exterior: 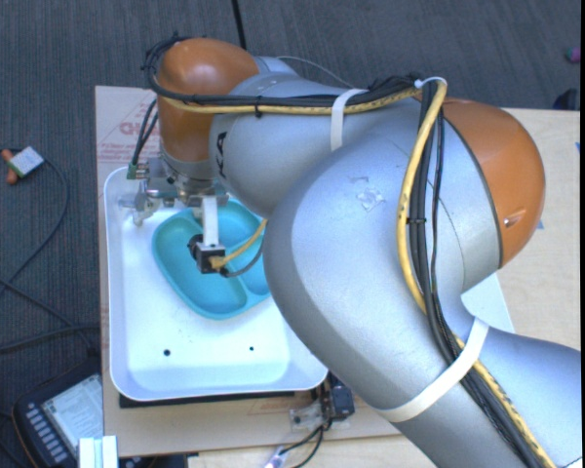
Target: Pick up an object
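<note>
We are looking across the front rim of the white bin (127, 359), and the one thing worth taking is the blue bowl (190, 286). It is lying on the bin floor just on the near side of the jaws and a little to their right. The gripper (166, 195) is hanging over the bowl's far edge, close to the bin's far left corner. We cannot tell whether the jaws are apart or together, since the wrist is covering them from above, and we cannot tell if anything is touching the bowl either.

We are judging this to be the reach-down stage, with nothing shown lifted yet. To do it well, we are thinking the jaws want to straddle the bowl's thin rim, one side inside and one outside. A smooth curved wall like this one is likely to slip out of a shallow pinch. A straight, slow lift would be helping too.

Now for the surroundings. Two small dark dots (166, 352) are sitting on the bin floor, well to the near side of the jaws and out of the way. The bin wall just left of and behind the jaws is crowding them, and that is the real obstacle. The big grey arm (370, 261) is sweeping in from their right. Off the bench (127, 125), a dark device (54, 422) is lying near us on the carpet, and further back a small orange and white thing (23, 162) is sitting well left of the jaws.
</note>
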Tool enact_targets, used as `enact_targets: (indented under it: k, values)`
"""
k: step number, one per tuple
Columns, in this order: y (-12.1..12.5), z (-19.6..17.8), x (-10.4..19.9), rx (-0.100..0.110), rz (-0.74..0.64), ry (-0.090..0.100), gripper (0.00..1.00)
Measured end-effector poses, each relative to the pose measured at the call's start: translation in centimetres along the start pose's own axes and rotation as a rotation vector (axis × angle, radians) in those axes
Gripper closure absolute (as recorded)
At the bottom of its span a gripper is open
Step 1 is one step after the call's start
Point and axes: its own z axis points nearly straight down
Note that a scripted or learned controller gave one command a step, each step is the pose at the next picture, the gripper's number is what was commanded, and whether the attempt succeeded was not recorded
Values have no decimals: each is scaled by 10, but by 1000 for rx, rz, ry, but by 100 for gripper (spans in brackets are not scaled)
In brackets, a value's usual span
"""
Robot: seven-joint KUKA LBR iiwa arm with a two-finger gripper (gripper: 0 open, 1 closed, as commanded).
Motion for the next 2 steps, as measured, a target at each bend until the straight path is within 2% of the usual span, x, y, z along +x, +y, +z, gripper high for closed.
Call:
enact_targets:
  k: [2]
  values:
    - [0,1,0,0,0,-1,0]
